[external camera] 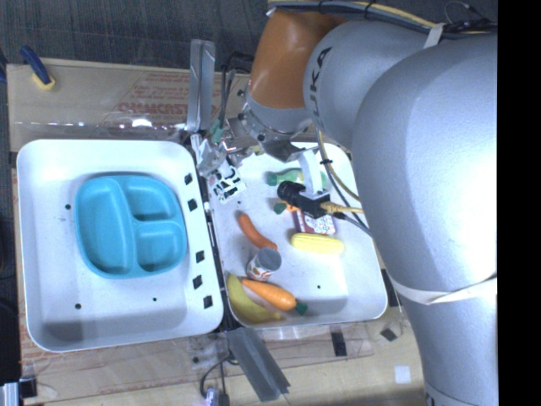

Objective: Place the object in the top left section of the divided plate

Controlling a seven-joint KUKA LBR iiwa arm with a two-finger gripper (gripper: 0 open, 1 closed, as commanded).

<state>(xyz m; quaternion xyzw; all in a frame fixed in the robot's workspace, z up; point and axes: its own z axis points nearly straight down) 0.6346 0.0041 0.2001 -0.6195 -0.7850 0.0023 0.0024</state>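
the gripper (pixel 221 172) hangs over the near-left corner of the right bin (pixel 359 299), by the wall between the bins; whether it is released or clenched i cannot tell. nearby in that bin lie an orange sausage (pixel 256 231), a small can (pixel 264 265), a carrot (pixel 270 293) across a banana (pixel 247 308), and a yellow corn cob (pixel 317 244). the blue divided plate (pixel 131 224) sits in the left bin (pixel 51 311).
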